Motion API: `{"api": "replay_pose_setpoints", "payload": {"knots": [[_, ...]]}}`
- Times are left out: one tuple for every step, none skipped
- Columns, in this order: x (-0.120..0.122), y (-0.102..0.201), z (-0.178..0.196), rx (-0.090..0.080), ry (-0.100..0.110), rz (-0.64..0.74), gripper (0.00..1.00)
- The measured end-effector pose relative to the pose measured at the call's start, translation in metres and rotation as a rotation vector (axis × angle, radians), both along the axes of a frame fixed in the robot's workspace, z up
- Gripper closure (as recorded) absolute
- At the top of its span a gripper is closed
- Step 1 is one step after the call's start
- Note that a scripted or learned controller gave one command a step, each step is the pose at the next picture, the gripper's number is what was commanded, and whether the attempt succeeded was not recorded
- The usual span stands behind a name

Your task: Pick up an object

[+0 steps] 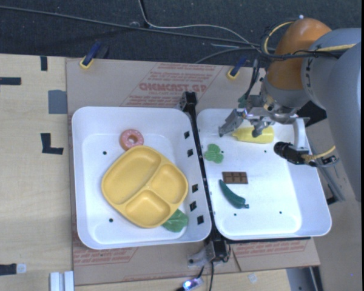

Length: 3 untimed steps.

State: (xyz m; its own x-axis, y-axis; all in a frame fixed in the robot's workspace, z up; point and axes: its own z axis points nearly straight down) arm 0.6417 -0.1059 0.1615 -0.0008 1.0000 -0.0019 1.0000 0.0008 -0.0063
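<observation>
Nearest the camera, along the bottom edge, runs the front of a brown cardboard sheet [139, 256] that carries 2 shallow white bins side by side.

At left, the left bin [85, 180] holds a yellow divided plate [144, 187] with 3 compartments. A pink donut [131, 139] sits just beyond its far edge, and a green leaf piece [176, 222] touches its near right corner.

Moving right, the right bin [291, 217] holds a small green leafy piece [214, 154] near its left wall, a brown chocolate bar [235, 177] nearer the middle, and a dark green pepper-like piece [232, 194] just in front of the bar. At the far side of this bin lies a yellow object [255, 135], the likely target of the pick.

The gripper [250, 121] hangs right over that yellow object, on a grey arm [337, 77] with an orange band reaching in from the right. Its grey fingers [230, 123] appear spread wide, with 1 reaching left of the object. Nothing is seen between them, so nothing is held.

Risks, as a judgement: the gripper looks offset toward the object's left end, so closing could pinch only an edge and let it slip. The object lies near the bin's far wall, so a finger could strike the wall or shove the object against it.
</observation>
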Motion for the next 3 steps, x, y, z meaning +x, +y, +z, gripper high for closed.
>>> {"api": "replay_pose_setpoints", "payload": {"knots": [[0.0, 0.009, -0.049, 0.0, 0.0, 0.001, 0.0], [0.0, 0.01, -0.036, 0.001, -0.003, 0.002, 1.0], [0.01, 0.007, 0.02, 0.002, -0.01, 0.001, 1.0]]}}
